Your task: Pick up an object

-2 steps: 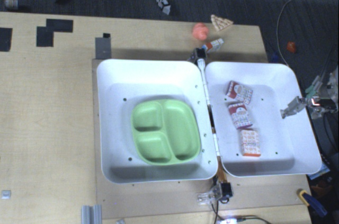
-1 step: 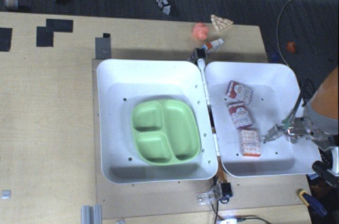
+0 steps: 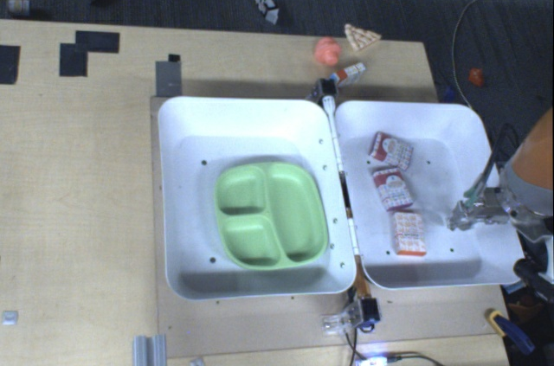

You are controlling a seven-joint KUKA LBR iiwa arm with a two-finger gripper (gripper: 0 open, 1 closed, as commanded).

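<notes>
I see the grey arm's two-finger gripper (image 3: 463,215) low over the right shallow white bin (image 3: 467,126), near its right wall. I cannot tell whether it is spread or pressed together; nothing is visibly caught in it.

Candidate objects: three small red-and-white printed packets in a loose column down the bin's middle, upper (image 3: 390,150), middle (image 3: 392,188), lower (image 3: 409,233). The lower packet lies nearest the gripper, apart from it, probably the target.

The left white bin (image 3: 177,183) holds a pale green sectioned plastic tray (image 3: 271,213), lying flat. I judge the pick not yet made.
</notes>
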